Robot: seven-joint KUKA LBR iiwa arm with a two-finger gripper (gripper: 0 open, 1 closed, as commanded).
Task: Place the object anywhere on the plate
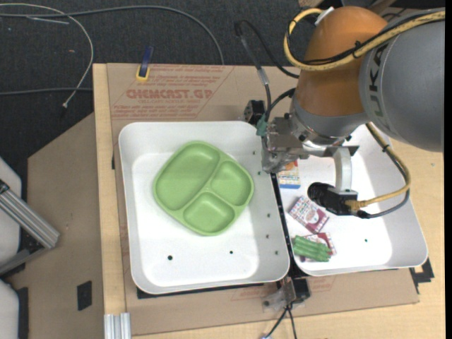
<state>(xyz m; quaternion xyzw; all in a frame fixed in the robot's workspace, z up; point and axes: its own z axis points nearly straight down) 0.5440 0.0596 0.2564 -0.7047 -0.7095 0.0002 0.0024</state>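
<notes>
The arm [339,62] looms nearest, its hand [281,154] low over the right bin's [395,249] left edge; I cannot tell whether it holds anything. The packets [309,214] lie just below it, and the plate [203,187] sits in the left bin [141,260]. Best to grip one packet squarely, lift clear of the bin walls, and release over a plate compartment.

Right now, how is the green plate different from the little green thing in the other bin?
The green divided plastic plate is large and pale green; the small green object is tiny and darker green. The plate lies alone in the left white bin; the small object sits in the right white bin just below a pink-patterned packet. Both are green and lie flat.
</notes>
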